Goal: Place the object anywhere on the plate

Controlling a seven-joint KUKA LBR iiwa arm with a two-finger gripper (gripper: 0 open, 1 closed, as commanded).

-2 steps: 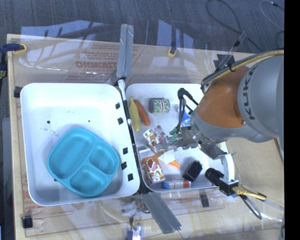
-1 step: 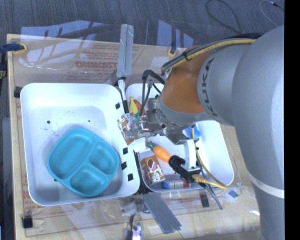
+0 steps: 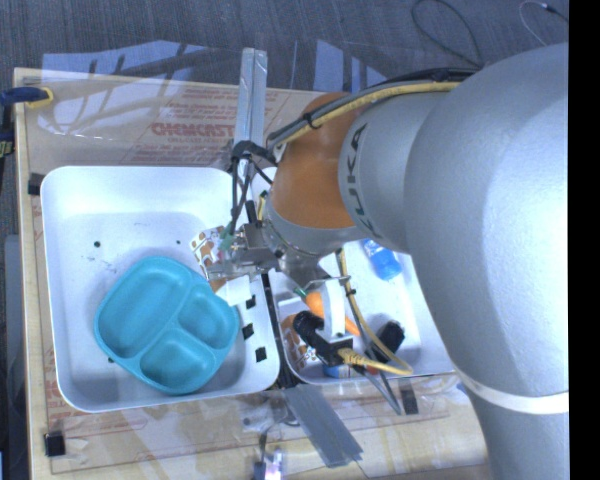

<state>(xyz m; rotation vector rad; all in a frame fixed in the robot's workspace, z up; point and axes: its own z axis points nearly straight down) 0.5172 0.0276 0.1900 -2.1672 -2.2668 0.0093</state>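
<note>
The arm (image 3: 480,208) is the biggest thing here, a grey bulk with an orange band, and it covers everything to the right of the plate and much of the right bin. The bench (image 3: 130,118) comes next, its paper-lined top showing behind and to the left of the plate. The left bin (image 3: 80,198) holds the plate and rings it on all sides. The right bin (image 3: 420,368) lies to the right of the plate, beyond the wall the two bins share, and little of it shows under the arm. The plate (image 3: 167,323) is teal with three compartments, and it lies tilted in the near half of the left bin with its far right corner toward the gripper. The gripper (image 3: 242,253) hangs just off that far right corner, near the shared wall; whether it is open, closed or gripping cannot be told, since wrist and cables crowd it. A small printed object (image 3: 210,248) shows beside the gripper, just beyond the plate's far right corner and off the plate, though whether it is held cannot be told. A blue item (image 3: 382,261) and an orange item (image 3: 332,303) lie in the right bin, well to the right of the plate.
</note>
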